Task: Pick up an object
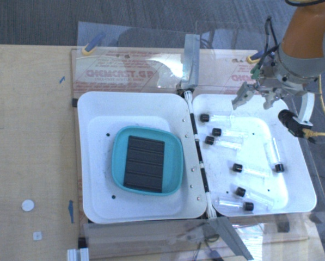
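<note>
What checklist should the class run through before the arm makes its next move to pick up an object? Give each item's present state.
1. Objects available: clear tubes with black caps, such as one, lie in the right bin: ok.
2. Gripper over the right bin's far edge, above the tubes: ok.
3. Nothing between its fingers: ok.
4. Fingers spread for a grasp: ok.
5. Target tube lying apart from its neighbours: ok.
6. Teal tray sits in the left bin, away from the gripper: ok.
</note>
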Action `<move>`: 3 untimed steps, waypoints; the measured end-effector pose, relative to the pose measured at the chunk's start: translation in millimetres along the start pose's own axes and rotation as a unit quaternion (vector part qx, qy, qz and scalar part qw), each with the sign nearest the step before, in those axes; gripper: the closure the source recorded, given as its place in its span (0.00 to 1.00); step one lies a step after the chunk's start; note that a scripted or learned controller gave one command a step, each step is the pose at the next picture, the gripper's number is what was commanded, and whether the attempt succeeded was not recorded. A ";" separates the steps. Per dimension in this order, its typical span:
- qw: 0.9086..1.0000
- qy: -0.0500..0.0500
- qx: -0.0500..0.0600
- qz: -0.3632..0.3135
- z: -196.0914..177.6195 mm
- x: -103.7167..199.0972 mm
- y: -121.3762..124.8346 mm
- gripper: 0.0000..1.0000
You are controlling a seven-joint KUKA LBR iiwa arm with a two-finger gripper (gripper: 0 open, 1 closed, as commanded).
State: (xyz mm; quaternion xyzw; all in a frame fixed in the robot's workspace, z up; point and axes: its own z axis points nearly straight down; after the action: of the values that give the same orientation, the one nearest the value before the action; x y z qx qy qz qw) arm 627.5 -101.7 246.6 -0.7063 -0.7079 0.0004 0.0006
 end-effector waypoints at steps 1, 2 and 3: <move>0.999 -0.001 -0.003 -0.034 130.4 10.1 -4.8 0.00; 0.997 0.001 -0.002 -0.072 158.0 7.7 -0.6 0.00; 0.997 0.001 -0.006 -0.071 145.7 6.9 1.2 1.00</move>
State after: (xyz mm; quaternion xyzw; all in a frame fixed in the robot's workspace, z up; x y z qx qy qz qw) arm 628.5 -94.8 101.0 -0.6546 -0.7560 -0.0045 -0.0033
